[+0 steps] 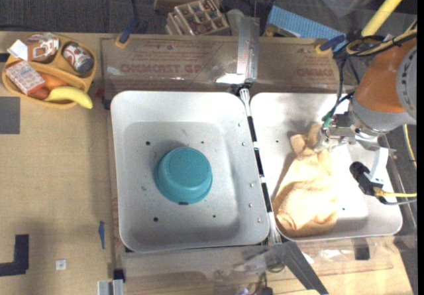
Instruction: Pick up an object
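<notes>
Hovering low over the right bin (pixel 384 221), the gripper (pixel 329 136) met the upper edge of the tan cloth (pixel 306 187); its state could not be told. Cloth lay slumped; lift judged outstanding.

Crumpled tan cloth (pixel 306 189) in right bin; upturned teal bowl (pixel 184 175) in left.

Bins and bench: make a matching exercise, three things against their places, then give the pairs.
Things:
1. bowl
2. cloth
3. banana

Places:
A. right bin
B. tray on the bench's far left
C. left bin

Pairs: 1-C, 2-A, 3-B. The gripper is at the cloth's upper end.
</notes>
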`<state>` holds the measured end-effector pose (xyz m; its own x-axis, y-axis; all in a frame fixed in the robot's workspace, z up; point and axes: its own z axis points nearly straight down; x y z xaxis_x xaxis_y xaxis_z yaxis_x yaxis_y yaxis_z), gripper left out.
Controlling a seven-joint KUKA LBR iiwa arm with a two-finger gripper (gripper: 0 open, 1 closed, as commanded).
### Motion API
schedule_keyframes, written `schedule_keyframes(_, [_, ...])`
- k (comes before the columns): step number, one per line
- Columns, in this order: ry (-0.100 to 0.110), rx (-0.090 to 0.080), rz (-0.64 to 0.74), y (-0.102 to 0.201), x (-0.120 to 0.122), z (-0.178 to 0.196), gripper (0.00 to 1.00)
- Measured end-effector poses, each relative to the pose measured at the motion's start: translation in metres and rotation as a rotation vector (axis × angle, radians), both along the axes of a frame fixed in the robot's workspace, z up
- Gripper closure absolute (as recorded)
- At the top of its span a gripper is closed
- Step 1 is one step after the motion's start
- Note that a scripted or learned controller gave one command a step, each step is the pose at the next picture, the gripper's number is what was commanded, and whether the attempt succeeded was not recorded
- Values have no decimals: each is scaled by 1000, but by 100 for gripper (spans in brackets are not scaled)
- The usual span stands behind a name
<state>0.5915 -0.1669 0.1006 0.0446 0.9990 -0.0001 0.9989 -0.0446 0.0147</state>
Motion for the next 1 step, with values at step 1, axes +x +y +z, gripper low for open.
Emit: schedule_keyframes(1, [0, 0, 0, 0, 0, 0, 0])
